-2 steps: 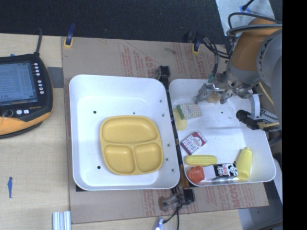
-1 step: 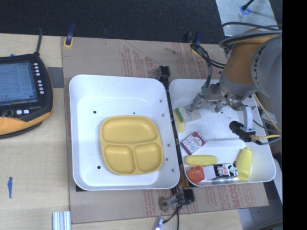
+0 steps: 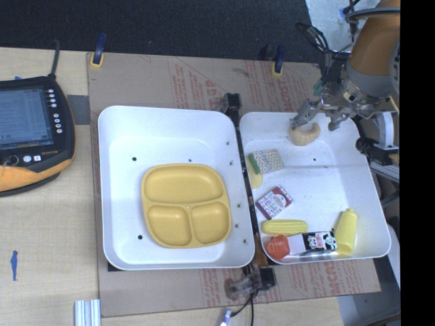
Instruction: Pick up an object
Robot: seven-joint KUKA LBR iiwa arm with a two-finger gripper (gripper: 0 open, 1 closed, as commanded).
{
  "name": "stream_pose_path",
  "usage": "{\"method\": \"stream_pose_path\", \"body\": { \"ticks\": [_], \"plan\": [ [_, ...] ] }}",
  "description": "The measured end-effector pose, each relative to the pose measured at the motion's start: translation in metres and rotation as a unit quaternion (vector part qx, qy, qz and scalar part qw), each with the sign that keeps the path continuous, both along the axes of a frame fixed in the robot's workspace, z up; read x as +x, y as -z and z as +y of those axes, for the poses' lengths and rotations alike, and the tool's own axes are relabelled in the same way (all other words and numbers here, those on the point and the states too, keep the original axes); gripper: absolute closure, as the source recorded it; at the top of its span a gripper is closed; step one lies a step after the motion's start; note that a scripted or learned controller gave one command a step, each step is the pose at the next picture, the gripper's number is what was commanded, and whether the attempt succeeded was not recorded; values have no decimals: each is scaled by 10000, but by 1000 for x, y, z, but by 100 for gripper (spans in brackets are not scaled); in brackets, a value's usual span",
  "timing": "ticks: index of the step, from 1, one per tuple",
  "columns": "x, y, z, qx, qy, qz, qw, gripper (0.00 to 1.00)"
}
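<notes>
My gripper (image 3: 319, 119) hangs over the back of the right bin (image 3: 353, 175), its two fingers spread apart and open with nothing between them. A beige bread-like piece (image 3: 304, 135) lies just below the left finger (image 3: 301, 119), at or very near its tip. Further forward in that bin lie a green checkered sponge (image 3: 266, 160), a red and white packet (image 3: 274, 202), a yellow corn cob (image 3: 284, 227), a red tomato (image 3: 277, 248), a black and white carton (image 3: 318, 242) and a yellow bottle (image 3: 346, 231).
The left bin (image 3: 122, 155) holds a yellow divided plate (image 3: 186, 204). A tablet controller (image 3: 30, 131) lies on the bench at far left. Blue clamps (image 3: 98, 49) pin the cardboard at the back. The arm's grey body with its orange band (image 3: 374, 46) stands at the upper right.
</notes>
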State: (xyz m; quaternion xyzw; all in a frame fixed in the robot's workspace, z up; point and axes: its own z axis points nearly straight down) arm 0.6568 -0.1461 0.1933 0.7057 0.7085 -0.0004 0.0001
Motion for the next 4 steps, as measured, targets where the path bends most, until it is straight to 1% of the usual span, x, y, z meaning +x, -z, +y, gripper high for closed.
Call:
{"method": "stream_pose_path", "body": {
  "ticks": [1,2,3,4],
  "plan": [
    [-1,46,-28,0,2,21,10000,0],
    [-36,52,44,-4,-14,23,10000,0],
    [-1,102,14,1,1,27,10000,0],
    [-31,101,33,-6,-3,19,10000,0]
  ]
}}
